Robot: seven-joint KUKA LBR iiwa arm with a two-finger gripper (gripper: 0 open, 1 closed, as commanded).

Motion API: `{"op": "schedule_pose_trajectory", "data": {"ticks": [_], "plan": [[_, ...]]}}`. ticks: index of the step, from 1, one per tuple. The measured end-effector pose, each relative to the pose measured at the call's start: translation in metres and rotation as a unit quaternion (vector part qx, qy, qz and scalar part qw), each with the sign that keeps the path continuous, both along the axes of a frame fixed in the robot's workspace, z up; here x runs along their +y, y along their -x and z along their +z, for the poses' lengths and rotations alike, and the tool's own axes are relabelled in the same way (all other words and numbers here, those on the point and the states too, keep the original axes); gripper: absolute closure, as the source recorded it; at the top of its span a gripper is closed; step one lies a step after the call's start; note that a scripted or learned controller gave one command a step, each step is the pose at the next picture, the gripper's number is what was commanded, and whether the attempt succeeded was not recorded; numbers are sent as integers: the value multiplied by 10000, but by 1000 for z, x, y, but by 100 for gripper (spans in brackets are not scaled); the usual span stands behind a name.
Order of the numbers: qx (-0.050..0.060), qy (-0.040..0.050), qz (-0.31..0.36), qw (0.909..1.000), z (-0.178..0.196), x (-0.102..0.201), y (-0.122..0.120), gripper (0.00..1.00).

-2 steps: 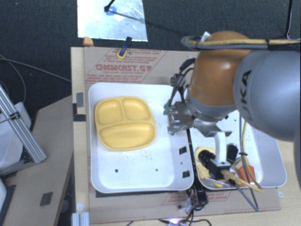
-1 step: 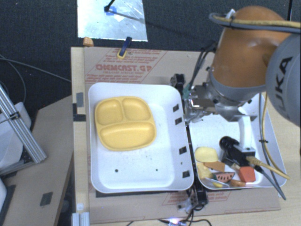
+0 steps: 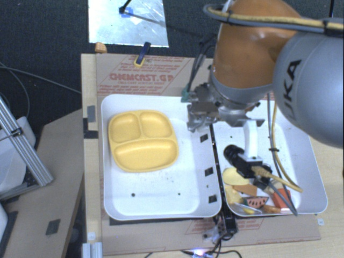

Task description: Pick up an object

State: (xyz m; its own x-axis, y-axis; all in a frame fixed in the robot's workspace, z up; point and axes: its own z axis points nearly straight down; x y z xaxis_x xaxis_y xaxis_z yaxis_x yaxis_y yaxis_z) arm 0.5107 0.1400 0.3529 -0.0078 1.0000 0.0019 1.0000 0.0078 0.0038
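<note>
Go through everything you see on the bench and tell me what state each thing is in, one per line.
Yellow tray: lies flat and upright in the left bin, its three compartments bare.
Pile of small items: heaped in the near corner of the right bin, overlapping one another.
Claw: hangs over the divide between the bins, holding nothing that can be seen.

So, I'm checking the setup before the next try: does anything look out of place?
Nothing stands out. The yellow divided plate lies flat in the left bin; the other items sit piled in the right bin's near corner.
</note>
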Motion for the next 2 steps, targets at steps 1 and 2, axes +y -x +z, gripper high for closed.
{"op": "schedule_pose_trajectory", "data": {"ticks": [1, 2], "plan": [[-28, -10, -9, 10000, 79, -3, 24, 100], [-17, 0, 16, 10000, 86, -3, 23, 100]]}}
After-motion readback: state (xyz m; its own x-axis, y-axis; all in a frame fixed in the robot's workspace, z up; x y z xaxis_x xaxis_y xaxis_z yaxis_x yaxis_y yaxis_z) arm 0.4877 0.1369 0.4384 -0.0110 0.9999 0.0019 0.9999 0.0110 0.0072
